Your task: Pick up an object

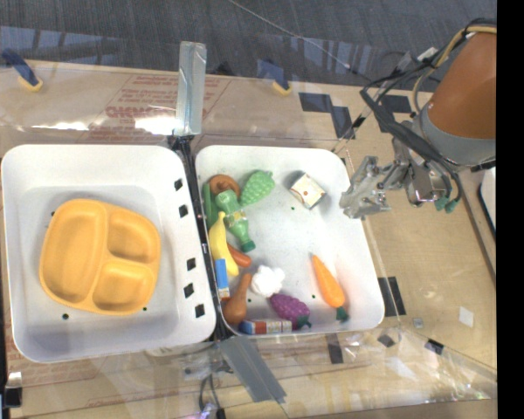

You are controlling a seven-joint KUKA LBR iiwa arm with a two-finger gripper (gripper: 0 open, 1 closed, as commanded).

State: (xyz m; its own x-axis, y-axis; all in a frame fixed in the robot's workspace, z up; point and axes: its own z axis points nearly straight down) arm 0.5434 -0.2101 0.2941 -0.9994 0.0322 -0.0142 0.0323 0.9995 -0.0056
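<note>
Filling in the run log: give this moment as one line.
gripper: over right bin's right rim, holding nothing | carrot: in right bin | yellow tray: in left bin | pick: not done

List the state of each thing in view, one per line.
Gripper: above right bin's right rim, holding nothing.
Orange plastic carrot: lying loose in right white bin.
Small cream cube: resting apart from the pile.
Yellow divided plate: flat in left white bin.

Orange-banded grey arm (pixel 461 94) (black cables), metallic hand (pixel 364 195).
</note>
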